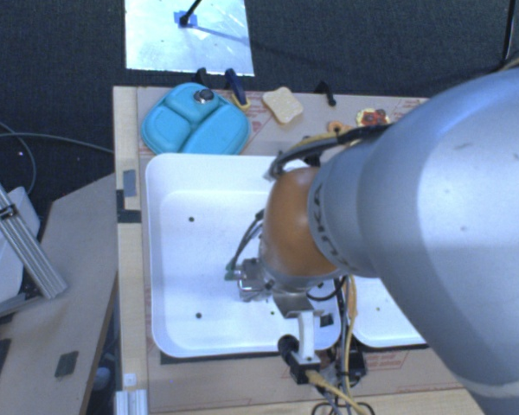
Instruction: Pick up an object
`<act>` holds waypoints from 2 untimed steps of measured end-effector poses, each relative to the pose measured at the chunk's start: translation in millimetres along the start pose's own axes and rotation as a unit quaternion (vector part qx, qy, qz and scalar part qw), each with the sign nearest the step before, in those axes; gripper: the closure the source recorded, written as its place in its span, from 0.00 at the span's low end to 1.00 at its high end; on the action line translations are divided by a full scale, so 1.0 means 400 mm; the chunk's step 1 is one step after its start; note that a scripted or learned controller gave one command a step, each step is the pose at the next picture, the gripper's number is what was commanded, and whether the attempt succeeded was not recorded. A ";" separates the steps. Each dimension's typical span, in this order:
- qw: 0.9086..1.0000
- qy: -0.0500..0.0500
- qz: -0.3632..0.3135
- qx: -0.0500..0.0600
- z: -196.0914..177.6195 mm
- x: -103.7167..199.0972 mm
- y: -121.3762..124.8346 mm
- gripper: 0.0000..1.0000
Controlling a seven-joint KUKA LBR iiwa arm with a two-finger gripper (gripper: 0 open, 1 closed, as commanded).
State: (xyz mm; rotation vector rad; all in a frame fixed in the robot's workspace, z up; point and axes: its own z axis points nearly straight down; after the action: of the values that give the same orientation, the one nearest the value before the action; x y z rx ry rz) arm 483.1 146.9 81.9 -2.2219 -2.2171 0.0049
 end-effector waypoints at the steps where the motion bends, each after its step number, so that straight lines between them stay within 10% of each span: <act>1: 1.000 0.000 -0.001 0.000 -0.006 0.094 0.175 1.00; 2: 1.000 0.000 0.000 -0.005 -0.009 -0.025 0.289 1.00</act>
State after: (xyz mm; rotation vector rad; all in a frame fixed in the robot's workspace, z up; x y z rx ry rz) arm 598.5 136.7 85.1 -2.2275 -2.2211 -0.0046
